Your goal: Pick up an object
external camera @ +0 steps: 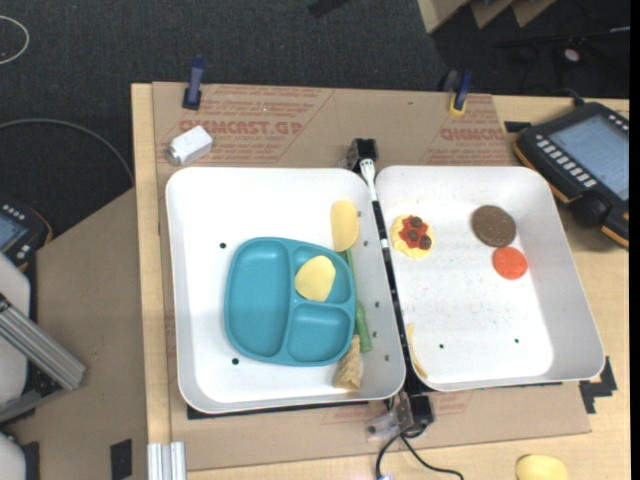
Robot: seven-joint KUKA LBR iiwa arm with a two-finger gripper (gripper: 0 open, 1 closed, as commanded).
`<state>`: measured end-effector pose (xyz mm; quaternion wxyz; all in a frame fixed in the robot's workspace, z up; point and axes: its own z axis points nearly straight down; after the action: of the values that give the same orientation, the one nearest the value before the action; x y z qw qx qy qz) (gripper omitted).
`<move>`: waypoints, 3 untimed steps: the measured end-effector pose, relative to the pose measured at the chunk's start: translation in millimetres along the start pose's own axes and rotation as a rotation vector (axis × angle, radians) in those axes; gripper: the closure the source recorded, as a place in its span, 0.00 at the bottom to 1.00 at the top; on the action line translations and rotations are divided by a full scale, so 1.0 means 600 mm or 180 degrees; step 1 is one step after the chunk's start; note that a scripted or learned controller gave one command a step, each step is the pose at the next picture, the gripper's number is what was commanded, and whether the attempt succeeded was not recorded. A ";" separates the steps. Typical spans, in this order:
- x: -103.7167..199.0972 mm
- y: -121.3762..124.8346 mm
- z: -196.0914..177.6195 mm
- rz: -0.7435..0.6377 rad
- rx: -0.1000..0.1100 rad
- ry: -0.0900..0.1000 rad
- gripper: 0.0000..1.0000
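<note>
In the left bin [190,218] lies a teal divided plate [265,303] with a pale yellow piece [316,278] in its upper right compartment. A yellow oblong piece [344,224] rests just above the plate by the bin's right wall. A green stick [361,326] and a tan crumbly piece [349,369] lie along the plate's right edge. The right bin [480,358] holds a small pizza-like disc with red spots [413,236], a brown round cookie [493,225] and an orange-red disc [510,263].
The bins sit on a cardboard sheet [300,118] held by blue clamps [194,83] at the back. A white block [190,145] lies on the cardboard at back left. A black tablet-like pendant [585,158] sits at the right. A yellow object [540,466] lies at the bottom right.
</note>
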<state>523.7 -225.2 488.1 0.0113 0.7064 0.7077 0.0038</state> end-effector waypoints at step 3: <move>0.008 0.187 0.356 -0.0008 0.0072 0.0036 1.00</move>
<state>640.2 -222.5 277.1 -0.0007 0.7056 0.7086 -0.0003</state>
